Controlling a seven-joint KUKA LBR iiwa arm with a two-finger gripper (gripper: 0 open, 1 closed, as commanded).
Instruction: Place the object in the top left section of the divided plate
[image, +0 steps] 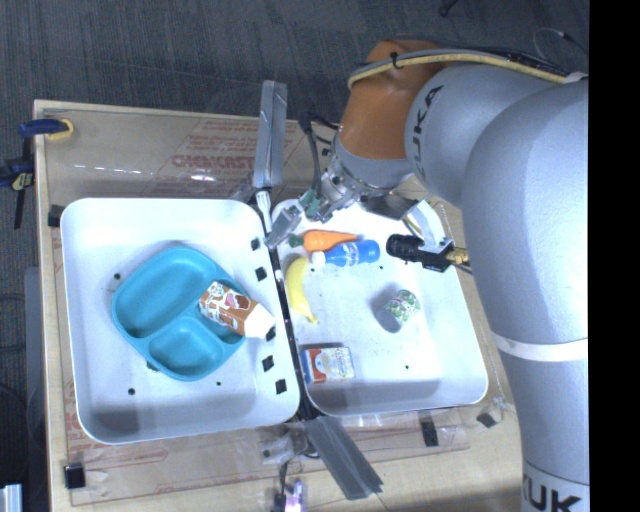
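The blue divided plate lies in the left bin, and a small milk carton already rests tilted across its 3 o'clock edge, overlapping the rim rather than sitting squarely in a section; which section counts as top left is hard to fix, so placement looks at best partly done. The gripper sits at about 11 o'clock of the right bin, just beside the divider and near the carrot; whether its jaws are wide or narrow cannot be told, and nothing is seen held between them. If the carton is the task object, it probably needs settling into its compartment. By count: one plate, one carton on it, and in the right bin one carrot, one blue bottle, one banana, one green-patterned can and one small juice box.
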